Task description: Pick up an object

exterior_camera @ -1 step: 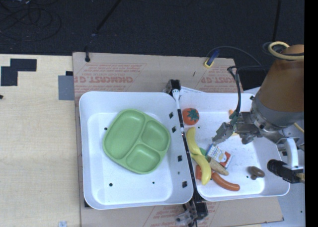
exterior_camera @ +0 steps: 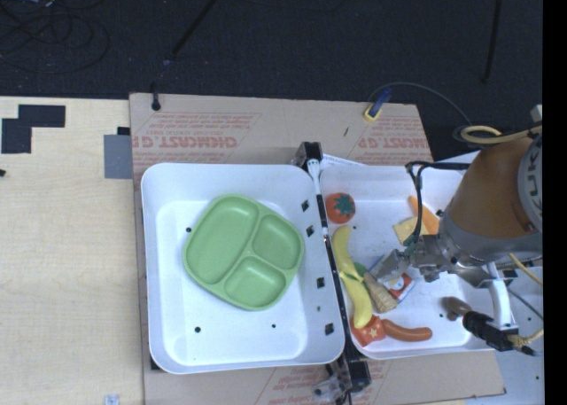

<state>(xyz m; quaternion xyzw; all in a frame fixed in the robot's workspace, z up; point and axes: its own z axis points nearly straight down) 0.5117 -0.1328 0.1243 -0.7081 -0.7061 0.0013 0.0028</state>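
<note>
1. Clearly, no object is between the fingers yet: the pincer (exterior_camera: 392, 268) hangs low over the right bin (exterior_camera: 381, 183), and whether it is spread or closed I cannot tell at this angle.
2. Likeliest target, by my reading, is the tan wedge (exterior_camera: 381, 292) just at 7 o'clock of the pincer, touching the banana (exterior_camera: 349, 275). A grab there could catch both, or nudge the wedge under the banana.
3. A red-and-white packet (exterior_camera: 404, 284) lies right below the pincer; being flat, it could slip out of a pinch, or the fingers could jam on the bin floor.
4. At 6 o'clock, the sausage (exterior_camera: 409, 333) and red pepper (exterior_camera: 369, 332) sit against the near wall, so a push that way would wedge them tighter.
5. At 11 o'clock the tomato (exterior_camera: 340, 207) stands apart; being round, it would roll if clipped.
6. Orange and yellow pieces (exterior_camera: 416, 221) at 1 o'clock are partly hidden by the arm (exterior_camera: 492, 195), whose bulk could sweep them on any swing.
7. Well off at 9 o'clock, the green plate (exterior_camera: 244, 251) in the left bin (exterior_camera: 168, 217) looks safe on the counter (exterior_camera: 53, 253).
</note>
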